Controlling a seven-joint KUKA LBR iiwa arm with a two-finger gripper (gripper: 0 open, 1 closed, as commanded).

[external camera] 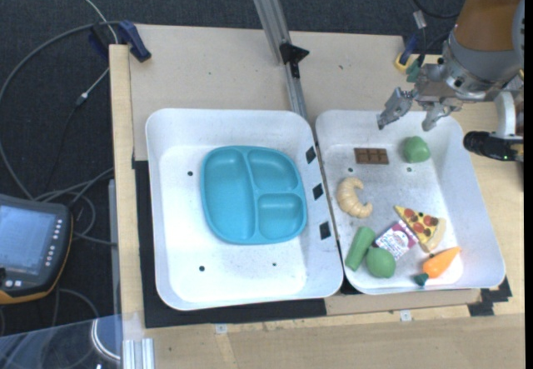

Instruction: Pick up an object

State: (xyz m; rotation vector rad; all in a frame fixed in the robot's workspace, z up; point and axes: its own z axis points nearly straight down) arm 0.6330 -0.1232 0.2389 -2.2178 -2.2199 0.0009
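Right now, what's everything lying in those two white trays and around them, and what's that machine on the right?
White bins: 2, side by side on the bench.
Divided plate: 1, blue, in the left bin.
Chocolate bar: 1, brown, right bin, far side.
Round green toy: 1, right bin, below the gripper.
Croissant: 1, tan, right bin, middle.
Pizza slice: 1, yellow and red, right bin.
Small packet: 1, white and pink, beside the pizza slice.
Green toys: 2, near edge.
Carrot: 1, orange, near right corner.
Handheld screen: 1, left of the bench.
Gripper: 1, grey, open, above the right bin's far edge.
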